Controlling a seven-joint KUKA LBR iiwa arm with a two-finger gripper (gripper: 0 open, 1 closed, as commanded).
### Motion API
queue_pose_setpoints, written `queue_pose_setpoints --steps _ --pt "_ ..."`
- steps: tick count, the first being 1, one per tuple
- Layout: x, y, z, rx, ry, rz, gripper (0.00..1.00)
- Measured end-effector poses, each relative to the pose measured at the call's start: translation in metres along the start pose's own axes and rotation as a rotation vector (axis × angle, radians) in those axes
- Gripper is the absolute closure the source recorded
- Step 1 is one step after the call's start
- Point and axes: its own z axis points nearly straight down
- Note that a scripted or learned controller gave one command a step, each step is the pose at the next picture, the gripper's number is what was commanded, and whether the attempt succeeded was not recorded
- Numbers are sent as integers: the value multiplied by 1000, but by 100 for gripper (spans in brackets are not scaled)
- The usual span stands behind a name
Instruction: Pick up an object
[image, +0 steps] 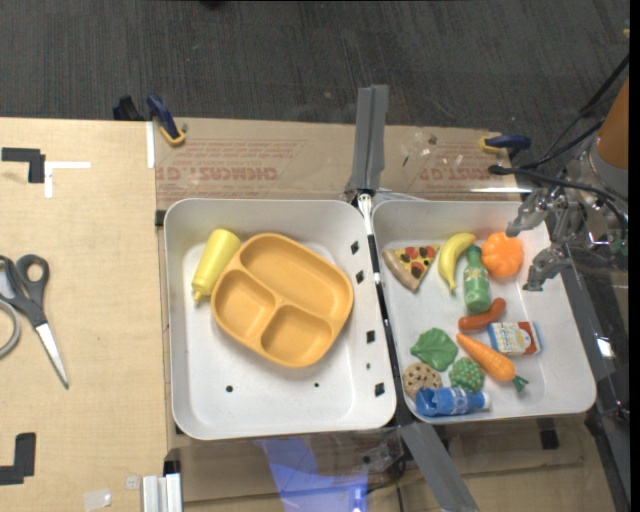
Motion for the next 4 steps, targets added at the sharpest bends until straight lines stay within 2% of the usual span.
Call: queue_pose_setpoints --steps 1,2,3,4 --pt "7 -6 127 1 -3 95 0" --pt "40 19 128 0 0 170 0" --pt "55 55 128 0 2 360 0" --pt "31 87 129 0 1 356 0"
